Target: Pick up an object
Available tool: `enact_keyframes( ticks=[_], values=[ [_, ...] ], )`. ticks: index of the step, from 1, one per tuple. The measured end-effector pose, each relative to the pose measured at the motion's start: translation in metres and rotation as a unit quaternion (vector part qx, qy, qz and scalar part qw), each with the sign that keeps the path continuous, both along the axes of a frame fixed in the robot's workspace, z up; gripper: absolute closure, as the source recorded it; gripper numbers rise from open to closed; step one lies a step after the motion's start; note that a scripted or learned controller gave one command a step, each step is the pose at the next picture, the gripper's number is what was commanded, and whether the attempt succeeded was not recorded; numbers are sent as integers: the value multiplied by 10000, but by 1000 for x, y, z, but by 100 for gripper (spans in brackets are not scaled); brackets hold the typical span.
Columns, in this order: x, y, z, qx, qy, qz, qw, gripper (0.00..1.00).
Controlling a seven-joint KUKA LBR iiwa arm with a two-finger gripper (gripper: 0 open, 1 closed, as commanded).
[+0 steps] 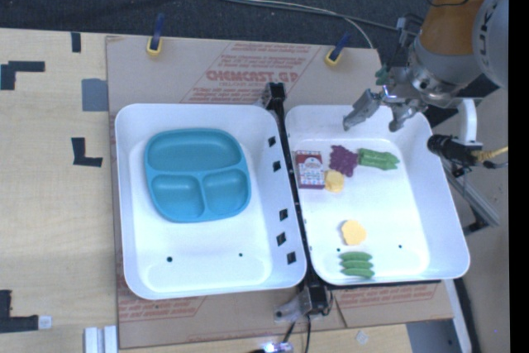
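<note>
My gripper (379,115) hangs over the far edge of the right bin (430,211), its two grey fingers spread open with nothing between them. Just below it lie a green pepper-like toy (378,159) and a purple grape bunch (343,160). A small red box (310,169) sits to their left, with a little yellow piece (334,182) beside it. Nearer the front of that bin are a yellow round piece (353,232) and a green pea pod (357,264).
The left bin (132,202) holds a blue divided plate (197,174). A black clip strip (285,178) runs between the bins. Yellow clamps (154,45) (334,56) hold the cardboard base at the back. Cables cross the dark floor behind.
</note>
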State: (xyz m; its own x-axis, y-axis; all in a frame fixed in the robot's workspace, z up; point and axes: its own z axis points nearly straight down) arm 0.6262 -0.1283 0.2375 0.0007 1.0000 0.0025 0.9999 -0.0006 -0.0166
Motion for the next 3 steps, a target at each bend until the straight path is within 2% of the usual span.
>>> enact_keyframes(
  ticks=[1, 2, 3],
  values=[
    [2, 0, 7, -10, -60, 15, 10000, 0],
    [3, -6, -56, -9, -31, 8, 10000, 0],
    [5, -4, -103, -12, -41, 13, 10000, 0]
  ],
)
